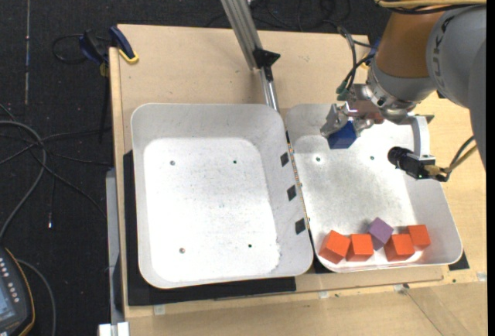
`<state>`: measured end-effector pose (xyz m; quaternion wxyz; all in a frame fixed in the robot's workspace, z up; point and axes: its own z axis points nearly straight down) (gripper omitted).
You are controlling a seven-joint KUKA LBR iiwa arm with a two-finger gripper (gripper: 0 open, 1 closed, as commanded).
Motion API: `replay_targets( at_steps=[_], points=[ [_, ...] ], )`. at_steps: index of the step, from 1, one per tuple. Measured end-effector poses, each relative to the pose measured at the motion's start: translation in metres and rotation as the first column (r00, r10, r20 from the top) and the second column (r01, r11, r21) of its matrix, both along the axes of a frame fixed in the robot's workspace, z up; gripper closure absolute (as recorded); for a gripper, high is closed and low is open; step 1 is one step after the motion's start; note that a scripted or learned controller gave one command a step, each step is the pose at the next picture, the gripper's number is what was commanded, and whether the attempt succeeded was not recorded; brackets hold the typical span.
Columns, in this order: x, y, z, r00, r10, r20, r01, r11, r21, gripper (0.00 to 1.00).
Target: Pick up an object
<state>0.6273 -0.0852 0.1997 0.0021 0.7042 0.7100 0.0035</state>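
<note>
Worktop (201, 63), two white bins: left bin (155, 125), right bin (441, 210). Arm (433, 25) over right bin's far edge. End effector (346, 124) clamped on blue block (341, 135), lifted above bin floor. Orange blocks (363, 246) and purple block (380, 230) at near wall. Risk: grip looks off-centre, block could slip out.

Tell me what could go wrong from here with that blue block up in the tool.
The blue block sits at the tip of the tool, above the right bin, and the grip looks shallow, so it may slip and drop. If it falls, it could bounce toward the orange blocks and purple block at the near wall, or over the rim.
</note>
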Motion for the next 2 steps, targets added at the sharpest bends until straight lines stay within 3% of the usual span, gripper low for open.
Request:
replay_targets(
  at_steps=[1, 2],
  points=[
    [-0.017, 0.097, -0.005, 1.0, 0.002, -0.011, -0.002, 1.0, 0.002, 1.0],
    [-0.07, 0.143, 0.025, 1.0, 0.0, -0.011, 0.0, 1.0, 0.0, 1.0]
  ],
)
